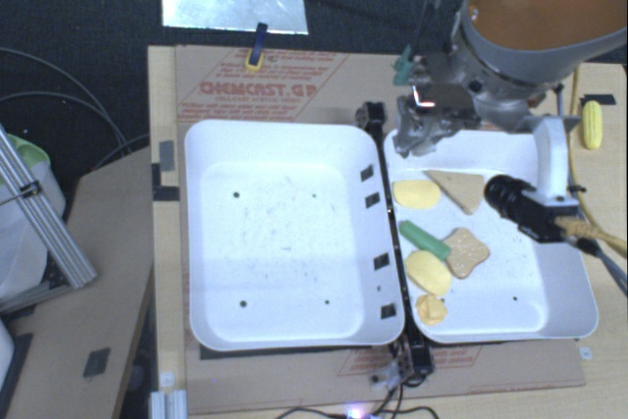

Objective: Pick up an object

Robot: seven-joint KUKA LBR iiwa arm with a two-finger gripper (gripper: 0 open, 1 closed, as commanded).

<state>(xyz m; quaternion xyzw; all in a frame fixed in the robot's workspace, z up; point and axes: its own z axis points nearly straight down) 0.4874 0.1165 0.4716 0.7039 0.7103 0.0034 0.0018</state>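
Bench (260,78): cardboard sheet under two white bins. Gripper (420,137) over right bin (549,304) rear-left corner; closure can't tell. Objects (437,235) in right bin's left half. Floor dark carpet (78,5).

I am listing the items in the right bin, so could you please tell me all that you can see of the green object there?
The green object is a small, smooth, stick-shaped piece, plastic by its look, lying flat on the floor of the right bin near its left wall, slanted from upper left to lower right. Its lower end meets the toast-like slice and the yellow oval piece below it. The gripper is apart from it, farther up the bin.
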